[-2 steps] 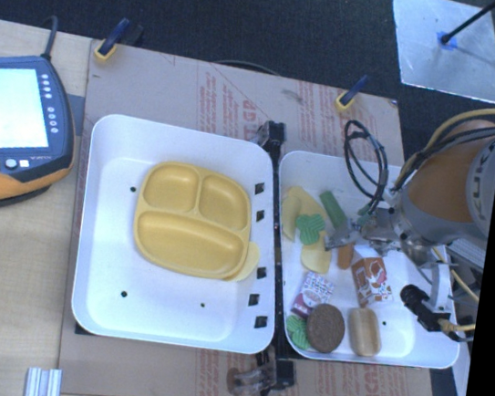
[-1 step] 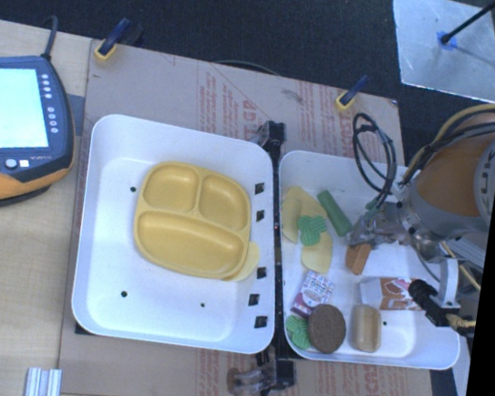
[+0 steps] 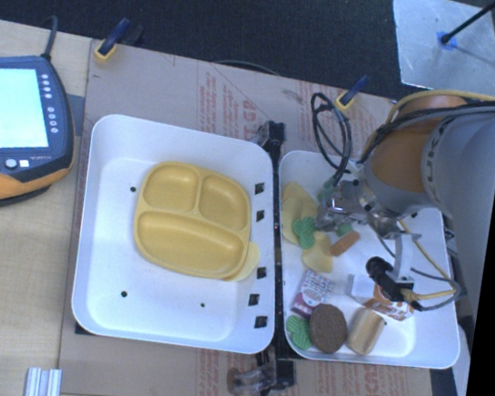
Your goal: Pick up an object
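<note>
The right bin [image 3: 433, 345] holds several small things. Near its left wall are a pale yellow slice [image 3: 293, 207] and a green piece [image 3: 304, 232]. An orange stick [image 3: 345, 244] and a second pale yellow piece [image 3: 319, 260] lie nearby. Toward the front are a printed packet [image 3: 315, 290], a brown disc [image 3: 328, 327], a green ridged disc [image 3: 297, 332] and a tan cylinder [image 3: 366, 330]. My gripper [image 3: 335, 213] hangs low over the back left of this bin, just above the green piece and the orange stick. Nothing shows between its fingertips.
The left bin [image 3: 106, 217] carries a yellow divided tray [image 3: 194, 221]. A handheld screen pendant [image 3: 9, 125] rests on the bench at far left. The arm's grey body and orange band [image 3: 406, 156] cover the right bin's back right corner. Black cables [image 3: 327, 131] loop behind the gripper.
</note>
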